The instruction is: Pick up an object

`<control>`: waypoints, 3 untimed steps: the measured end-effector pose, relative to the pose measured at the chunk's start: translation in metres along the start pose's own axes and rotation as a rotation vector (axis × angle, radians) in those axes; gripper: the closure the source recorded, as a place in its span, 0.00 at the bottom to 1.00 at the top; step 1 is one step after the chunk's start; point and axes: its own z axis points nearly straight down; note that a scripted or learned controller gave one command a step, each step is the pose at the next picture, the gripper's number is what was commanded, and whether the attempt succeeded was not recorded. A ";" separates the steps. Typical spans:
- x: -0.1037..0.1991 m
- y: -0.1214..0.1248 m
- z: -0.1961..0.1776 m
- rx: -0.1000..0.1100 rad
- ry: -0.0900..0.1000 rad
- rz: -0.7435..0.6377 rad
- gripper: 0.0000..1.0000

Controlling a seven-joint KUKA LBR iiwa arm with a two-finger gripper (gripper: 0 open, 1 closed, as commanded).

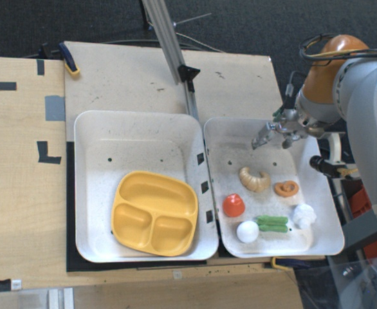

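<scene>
Setting: pale counter (130, 76) over dark carpet, with a lighter wooden panel at the left carrying grey and black tape marks.
Bins: two shallow white bins side by side, the left bin (95, 131) and the right bin (327, 237), their inner walls touching.
Left bin contents: yellow divided tray (155, 212) with three compartments, lying flat toward the near right corner.
Right bin contents: five small items grouped in the near half.
Item 1: tan croissant (255, 179), curved, farthest back of the group.
Item 2: small orange-brown ring (286, 188), like a doughnut, just right of the croissant.
Item 3: red round piece (233, 205), near the bin's left wall.
Item 4: white ball (247, 231), at the near edge, just beside the green piece (272, 224), a flat elongated shape.
Item 5: white lumpy object (303, 215), right of the green piece.
Arm: grey with an orange band, reaching in from the right.
Tool (275, 137): over the far part of the right bin, apart from every item; whether its fingers are spread or pressed together cannot be told.
Other: metal pole (166, 37) slanting across the counter; blue and yellow clamp (69, 60) at the far left corner.
</scene>
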 end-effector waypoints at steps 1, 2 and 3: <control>0.001 0.000 0.018 -0.002 -0.001 -0.001 0.00; 0.002 0.000 0.006 -0.003 -0.002 -0.003 1.00; 0.005 0.002 -0.058 -0.011 0.000 0.000 1.00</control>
